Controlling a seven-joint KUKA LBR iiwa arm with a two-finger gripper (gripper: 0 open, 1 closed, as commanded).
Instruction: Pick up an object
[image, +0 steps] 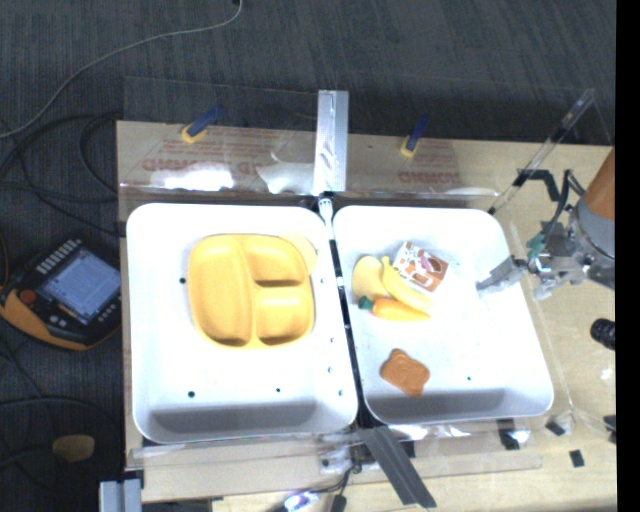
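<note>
The right bin (470, 395) holds a yellow banana (385, 285), a small white and red carton (420, 267) leaning on it, an orange carrot-like piece (398, 310) and a brown slice of toast (404, 372). My gripper (520, 283) hangs over that bin's right rim, well to the right of the carton. Its two grey fingers (495, 279) stand apart with nothing between them. The grey wrist and orange band reach in from the right edge.
A yellow divided plate (252, 288) lies in the left bin (160, 390). A metal post (331, 140) stands behind the seam between the bins. A handheld pendant (62, 292) lies on the floor at left.
</note>
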